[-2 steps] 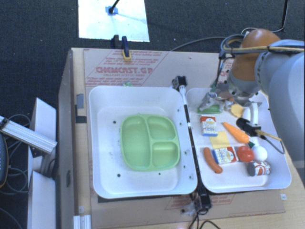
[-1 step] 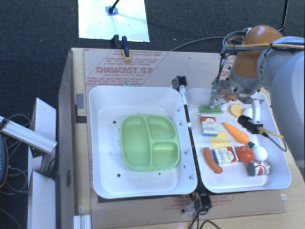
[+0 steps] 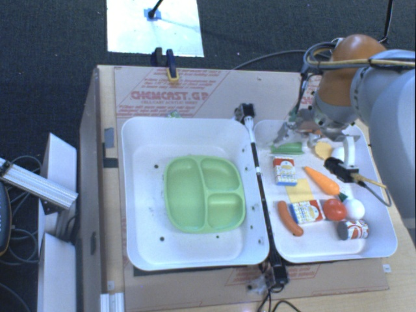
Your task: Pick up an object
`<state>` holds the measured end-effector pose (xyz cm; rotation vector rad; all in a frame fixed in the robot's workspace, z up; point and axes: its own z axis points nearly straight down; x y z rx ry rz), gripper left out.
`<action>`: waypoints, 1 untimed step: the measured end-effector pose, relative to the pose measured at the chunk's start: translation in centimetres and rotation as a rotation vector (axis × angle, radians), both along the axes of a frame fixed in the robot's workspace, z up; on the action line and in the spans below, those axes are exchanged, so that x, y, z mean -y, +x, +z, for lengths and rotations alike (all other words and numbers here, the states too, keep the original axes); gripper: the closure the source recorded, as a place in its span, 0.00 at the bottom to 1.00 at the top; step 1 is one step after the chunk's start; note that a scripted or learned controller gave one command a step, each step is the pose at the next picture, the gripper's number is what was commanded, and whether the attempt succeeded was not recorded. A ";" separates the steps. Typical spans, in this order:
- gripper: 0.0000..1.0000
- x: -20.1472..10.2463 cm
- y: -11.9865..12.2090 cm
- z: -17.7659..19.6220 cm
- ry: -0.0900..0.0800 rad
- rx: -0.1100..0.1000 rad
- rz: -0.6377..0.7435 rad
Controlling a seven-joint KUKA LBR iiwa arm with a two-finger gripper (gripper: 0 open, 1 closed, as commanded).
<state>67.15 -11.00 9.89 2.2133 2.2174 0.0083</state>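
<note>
we see the gripper (image 3: 300, 127) low at the far end of the right bin (image 3: 383, 236), just above a green bean (image 3: 286, 147); whether its fingers are spread we cannot tell. crowded toys nearby, the yellow piece (image 3: 323, 149) and carrot (image 3: 322, 180), could get nudged, and the thin bean may slip away.
</note>
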 end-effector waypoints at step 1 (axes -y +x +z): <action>0.00 -2.4 -0.2 -1.3 0.001 -0.005 0.003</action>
